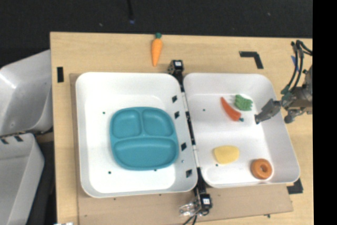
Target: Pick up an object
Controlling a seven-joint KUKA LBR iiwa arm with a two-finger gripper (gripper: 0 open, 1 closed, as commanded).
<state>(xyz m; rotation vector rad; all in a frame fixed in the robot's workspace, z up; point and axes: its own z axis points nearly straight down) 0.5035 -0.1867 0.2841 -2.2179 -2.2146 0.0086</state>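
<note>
In the right white shallow bin [274,93] four small toy foods lie on the floor, and any of them could be the object to pick up. A red pepper-shaped toy [229,108] lies at a slant in the upper middle of this bin, and a green leafy toy [243,101] touches it on its right side. A yellow rounded toy [226,154], like a lemon or a potato, rests in the lower middle of the bin, below the red one. An orange-brown ring-shaped toy [261,168], like a doughnut, sits near the lower right corner of the bin, to the right of the yellow toy and apart from it. The two-finger gripper [267,111] comes in over the right rim of this bin, just to the right of the green toy, with its dark tip at about the height of the red toy; the view does not show its state clearly, and nothing can be seen in its hold. To the left of this bin, side by side with it, stands the left white shallow bin [89,97], and a teal plastic plate with three compartments [142,138] lies in its middle. An orange toy carrot with a green top [156,50] lies on the wooden bench [221,52] outside, above the upper right corner of the left bin.
</note>
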